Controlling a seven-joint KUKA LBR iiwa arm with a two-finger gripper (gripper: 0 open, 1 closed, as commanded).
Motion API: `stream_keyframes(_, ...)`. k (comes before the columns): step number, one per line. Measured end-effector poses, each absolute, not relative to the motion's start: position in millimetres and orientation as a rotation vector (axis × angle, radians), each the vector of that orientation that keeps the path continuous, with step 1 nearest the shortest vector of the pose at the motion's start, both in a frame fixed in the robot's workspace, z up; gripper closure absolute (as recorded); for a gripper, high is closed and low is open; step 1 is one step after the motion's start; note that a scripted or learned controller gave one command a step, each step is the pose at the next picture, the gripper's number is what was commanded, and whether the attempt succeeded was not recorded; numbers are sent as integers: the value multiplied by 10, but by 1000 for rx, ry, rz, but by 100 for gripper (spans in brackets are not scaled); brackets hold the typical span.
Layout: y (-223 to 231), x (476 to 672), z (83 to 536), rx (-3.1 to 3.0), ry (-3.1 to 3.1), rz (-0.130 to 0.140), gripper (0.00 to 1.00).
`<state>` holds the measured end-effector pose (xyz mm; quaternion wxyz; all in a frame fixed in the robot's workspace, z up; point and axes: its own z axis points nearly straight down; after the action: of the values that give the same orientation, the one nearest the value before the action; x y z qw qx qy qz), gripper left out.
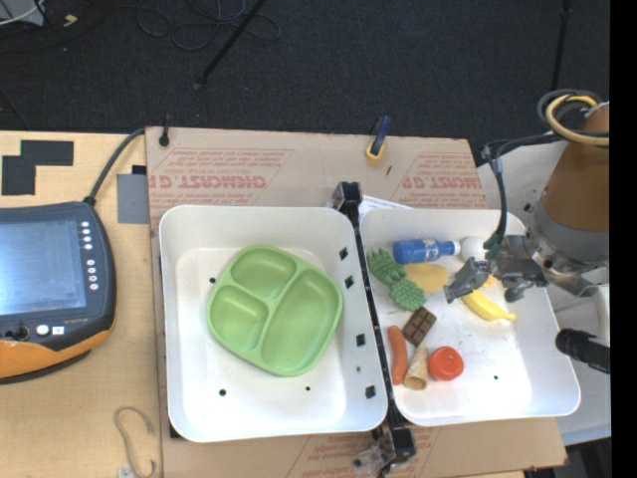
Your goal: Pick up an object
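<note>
The right bin (537, 386) holds several toy foods: a blue bottle (423, 251), a green leafy piece (396, 279), a pale yellow piece (431, 277), a yellow banana (489, 308), a brown chocolate bar (419, 324), an orange carrot (398, 355), a cone (416, 370) and a red tomato (446, 363). My gripper (490, 285) hangs low over the bin's right half, just above the banana. Its two dark fingers are spread apart to either side of the banana's upper end, open, with nothing gripped between them.
The left bin (189, 386) carries a green divided plate (276, 308). A teach pendant (45, 277) lies on the bench at far left. A yellow clamp (376, 147) sits at the cardboard's back edge. The arm's orange band (582, 182) rises at right.
</note>
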<state>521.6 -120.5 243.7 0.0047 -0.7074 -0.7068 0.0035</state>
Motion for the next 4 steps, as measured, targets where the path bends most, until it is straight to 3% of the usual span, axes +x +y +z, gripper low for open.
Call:
stream_keyframes(1,-1208,5236,2485,-2220,-2221,1,0)
stream_keyframes(3,-1224,5115,1250,-2215,-2215,8,0)
stream_keyframes(4,-1205,5109,852,-2217,-2219,4,0)
